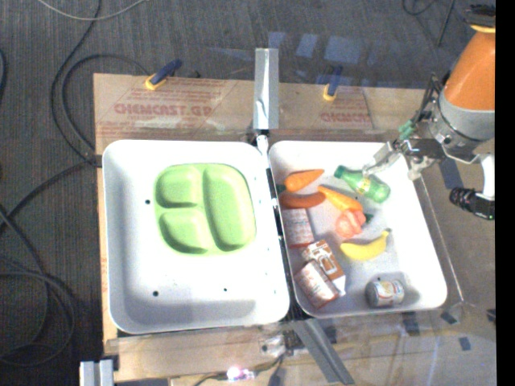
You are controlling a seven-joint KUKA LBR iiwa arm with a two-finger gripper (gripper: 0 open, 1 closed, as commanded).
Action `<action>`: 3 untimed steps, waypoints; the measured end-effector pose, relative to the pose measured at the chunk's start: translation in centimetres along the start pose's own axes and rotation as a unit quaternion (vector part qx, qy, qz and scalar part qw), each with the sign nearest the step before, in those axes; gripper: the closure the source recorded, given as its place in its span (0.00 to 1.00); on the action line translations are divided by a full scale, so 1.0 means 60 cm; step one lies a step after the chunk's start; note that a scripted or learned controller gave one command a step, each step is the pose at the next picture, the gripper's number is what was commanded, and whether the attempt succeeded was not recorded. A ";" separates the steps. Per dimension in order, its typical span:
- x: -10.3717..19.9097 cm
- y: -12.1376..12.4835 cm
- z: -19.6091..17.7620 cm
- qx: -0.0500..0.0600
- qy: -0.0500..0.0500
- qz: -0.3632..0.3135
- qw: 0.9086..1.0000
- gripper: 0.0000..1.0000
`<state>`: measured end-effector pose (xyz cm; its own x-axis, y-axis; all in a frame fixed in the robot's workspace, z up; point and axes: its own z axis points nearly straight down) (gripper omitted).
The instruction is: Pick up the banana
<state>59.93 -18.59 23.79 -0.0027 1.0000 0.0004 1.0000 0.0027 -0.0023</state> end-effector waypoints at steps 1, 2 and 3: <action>0.007 0.010 0.039 0.000 -0.001 -0.019 1.000 0.00; -0.036 -0.051 0.235 0.000 0.001 0.027 1.000 0.00; -0.006 -0.186 0.246 -0.008 -0.003 0.055 0.998 0.00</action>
<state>48.76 -18.95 9.08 0.1068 0.9943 -0.0041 0.9942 -0.1067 0.0134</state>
